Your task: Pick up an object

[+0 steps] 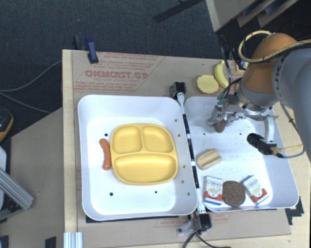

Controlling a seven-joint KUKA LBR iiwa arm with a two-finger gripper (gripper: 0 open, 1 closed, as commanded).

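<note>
Hovering low over the right bin [280, 201], our gripper [220, 121] hides its grip, so we cannot tell; it risks missing the bread roll [208, 159] nearby.

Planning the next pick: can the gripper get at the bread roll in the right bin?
Probably yes. The bread roll lies by itself in the right bin, nothing on top, with the gripper low in the same bin.

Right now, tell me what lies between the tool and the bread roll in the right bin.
In the camera view, only bare white bin floor lies between the tool and the bread roll. Nothing sits on that stretch.
</note>
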